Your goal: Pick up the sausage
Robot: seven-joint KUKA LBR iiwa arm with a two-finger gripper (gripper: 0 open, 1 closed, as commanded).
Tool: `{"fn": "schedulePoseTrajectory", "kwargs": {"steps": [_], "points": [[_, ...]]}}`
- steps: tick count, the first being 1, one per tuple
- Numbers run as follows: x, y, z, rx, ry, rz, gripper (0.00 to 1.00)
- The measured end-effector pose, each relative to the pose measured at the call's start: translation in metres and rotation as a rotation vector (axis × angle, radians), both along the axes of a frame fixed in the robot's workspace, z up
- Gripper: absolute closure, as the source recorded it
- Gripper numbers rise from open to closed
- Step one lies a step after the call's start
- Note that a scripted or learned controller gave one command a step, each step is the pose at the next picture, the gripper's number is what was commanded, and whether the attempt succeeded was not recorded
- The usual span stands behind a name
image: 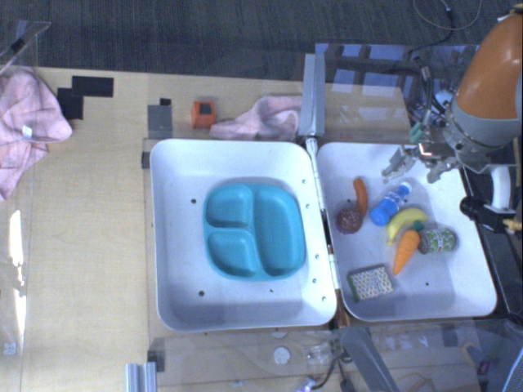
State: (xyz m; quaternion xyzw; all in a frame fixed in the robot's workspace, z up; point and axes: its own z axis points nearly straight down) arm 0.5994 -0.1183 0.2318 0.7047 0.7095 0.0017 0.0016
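Note:
The sausage (360, 194) is a small reddish-orange link lying on the floor of the right bin (466, 296), near its left side, just above a brown round item (350, 218). My gripper (420, 162) hangs over the upper part of the right bin, up and to the right of the sausage and apart from it. Its two fingers (400, 161) are spread open with nothing between them.
Beside the sausage lie a blue bottle (390, 206), a banana (406, 220), a carrot (405, 251), a green can (437, 241) and a checked sponge (370, 282). The left bin (176, 300) holds a blue divided plate (254, 229). Pink cloths (260, 118) lie behind the bins.

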Motion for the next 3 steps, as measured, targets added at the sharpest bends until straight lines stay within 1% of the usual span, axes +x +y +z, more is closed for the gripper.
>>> {"fn": "schedulePoseTrajectory", "kwargs": {"steps": [1, 2, 3], "points": [[0.002, 0.028, -0.135, -0.002, -0.004, 0.21, 0.0], [0.005, 0.029, -0.122, -0.002, -0.013, 0.212, 1.0], [-0.006, 0.056, 0.038, -0.003, -0.008, 0.171, 1.0]]}}
